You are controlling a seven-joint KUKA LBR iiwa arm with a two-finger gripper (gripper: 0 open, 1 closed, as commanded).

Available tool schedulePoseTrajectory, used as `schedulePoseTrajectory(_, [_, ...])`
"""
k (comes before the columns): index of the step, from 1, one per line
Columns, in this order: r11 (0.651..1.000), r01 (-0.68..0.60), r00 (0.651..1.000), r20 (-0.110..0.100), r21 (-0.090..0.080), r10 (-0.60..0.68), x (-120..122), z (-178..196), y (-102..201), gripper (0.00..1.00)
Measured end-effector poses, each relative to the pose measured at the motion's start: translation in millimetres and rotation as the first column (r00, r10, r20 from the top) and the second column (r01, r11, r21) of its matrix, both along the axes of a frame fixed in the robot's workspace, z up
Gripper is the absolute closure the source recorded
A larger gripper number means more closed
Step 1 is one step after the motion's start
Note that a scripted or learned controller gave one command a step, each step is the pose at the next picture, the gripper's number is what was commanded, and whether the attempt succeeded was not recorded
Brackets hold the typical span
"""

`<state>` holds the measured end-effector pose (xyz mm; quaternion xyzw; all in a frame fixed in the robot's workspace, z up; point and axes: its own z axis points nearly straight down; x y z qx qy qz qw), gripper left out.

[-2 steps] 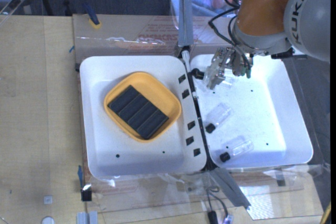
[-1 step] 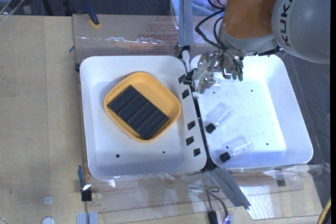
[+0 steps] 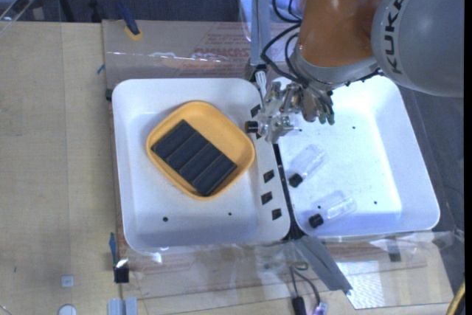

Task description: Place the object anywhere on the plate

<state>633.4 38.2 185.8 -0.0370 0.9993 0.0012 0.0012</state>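
**Gripper over the seam between the bins**

My gripper (image 3: 276,122) hangs above the seam where the two shallow white bins meet, at about 3 o'clock from the square yellow plastic plate (image 3: 200,149). Its metal parts blur together from above, so I cannot tell how it is set or whether anything is in it. The plate lies in the left white bin (image 3: 140,210), and a dark ribbed rectangular slab (image 3: 193,156) rests flat on it, slanted. In the right white bin (image 3: 398,158), two clear plastic vials with black caps lie apart: one (image 3: 304,163) at 5 o'clock of my gripper, the other (image 3: 330,209) nearer the front rim.
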Motion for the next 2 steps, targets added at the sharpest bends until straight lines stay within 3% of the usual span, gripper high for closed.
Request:
schedulePoseTrajectory(1, [0.986, -0.166, 0.986, 0.000, 0.000, 0.166, -33.7, -0.3, 25.7, 1.00])
schedulePoseTrajectory(2, [0.986, -0.165, 0.986, 0.001, 0.000, 0.165, -33.6, -0.2, 25.4, 0.00])
